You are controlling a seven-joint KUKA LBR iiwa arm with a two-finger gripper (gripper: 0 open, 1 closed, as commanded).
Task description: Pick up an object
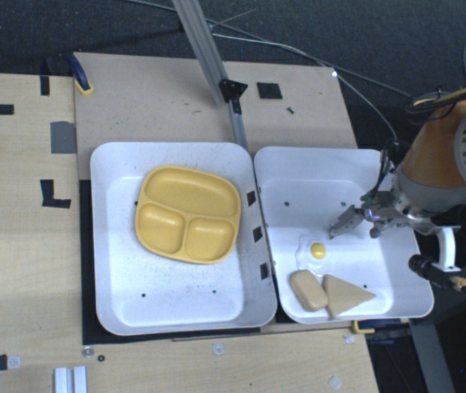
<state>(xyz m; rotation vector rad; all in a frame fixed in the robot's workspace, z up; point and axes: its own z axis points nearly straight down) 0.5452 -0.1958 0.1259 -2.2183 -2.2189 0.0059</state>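
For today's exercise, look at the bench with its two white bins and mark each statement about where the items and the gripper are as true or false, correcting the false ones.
1. The yellow divided plate lies in the left bin. True.
2. The fried egg toy lies in the left bin. False: it lies in the right bin.
3. The gripper is over the right bin. True.
4. The two tan food pieces rest on the plate. False: they lie at the right bin's near edge.
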